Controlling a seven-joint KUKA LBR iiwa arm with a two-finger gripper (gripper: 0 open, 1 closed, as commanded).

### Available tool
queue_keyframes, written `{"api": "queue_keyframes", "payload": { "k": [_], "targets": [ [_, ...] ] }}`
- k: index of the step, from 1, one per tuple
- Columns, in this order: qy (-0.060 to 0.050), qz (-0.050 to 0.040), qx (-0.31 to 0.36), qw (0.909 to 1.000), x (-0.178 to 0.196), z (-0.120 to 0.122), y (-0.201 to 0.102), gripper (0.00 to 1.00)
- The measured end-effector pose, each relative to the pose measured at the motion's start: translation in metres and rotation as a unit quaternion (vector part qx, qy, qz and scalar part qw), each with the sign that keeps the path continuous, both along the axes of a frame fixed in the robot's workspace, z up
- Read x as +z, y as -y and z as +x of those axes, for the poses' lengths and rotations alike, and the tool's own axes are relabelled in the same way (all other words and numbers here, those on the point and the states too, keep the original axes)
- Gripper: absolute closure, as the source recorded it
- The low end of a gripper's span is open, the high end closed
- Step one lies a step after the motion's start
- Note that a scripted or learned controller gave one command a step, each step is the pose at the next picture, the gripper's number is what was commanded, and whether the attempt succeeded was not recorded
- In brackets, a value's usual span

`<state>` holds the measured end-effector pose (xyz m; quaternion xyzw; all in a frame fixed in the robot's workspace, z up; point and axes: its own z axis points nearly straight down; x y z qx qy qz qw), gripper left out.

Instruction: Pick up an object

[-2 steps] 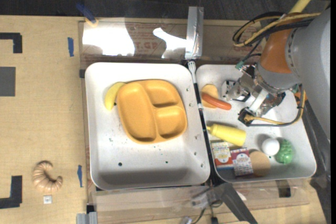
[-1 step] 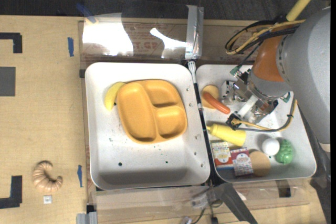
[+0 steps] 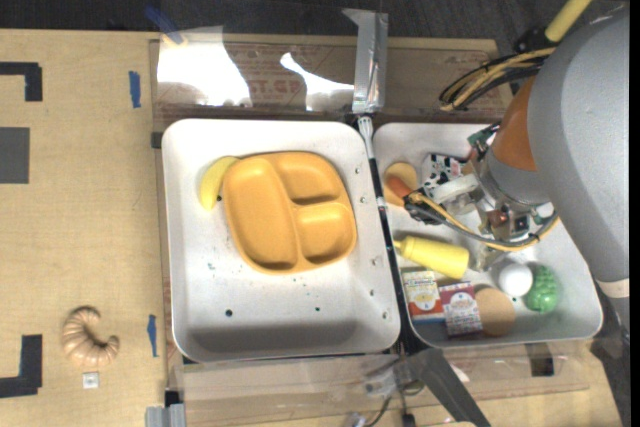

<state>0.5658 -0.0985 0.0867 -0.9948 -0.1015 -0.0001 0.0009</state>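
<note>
My gripper (image 3: 497,218) hangs low in the right bin (image 3: 580,320), under the grey arm with its orange band. Just left of it lies a yellow bottle (image 3: 433,255) on its side. An orange fruit (image 3: 400,180) sits at the bin's back left. Along the front lie a small carton (image 3: 422,295), a red and white packet (image 3: 460,308), a brown egg (image 3: 495,309), a white ball (image 3: 515,277) and a green knobbly thing (image 3: 543,290). I see nothing between the fingers from here.
The left bin (image 3: 190,315) holds an orange divided plate (image 3: 288,210) with a banana (image 3: 210,180) partly tucked under its left edge. A toy croissant (image 3: 90,335) lies on the bench at the far left. Clear plastic sheeting (image 3: 260,65) stands behind the bins.
</note>
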Motion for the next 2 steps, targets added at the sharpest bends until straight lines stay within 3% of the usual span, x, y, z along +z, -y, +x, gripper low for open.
{"api": "queue_keyframes", "payload": {
  "k": [1, 2],
  "targets": [
    [-0.001, 0.0005, 0.000, 1.0000, -0.001, 0.027, 0.038, 0.00],
    [0.000, 0.0004, 0.001, 1.0000, 0.000, 0.009, -0.005, 0.00]
  ]
}}
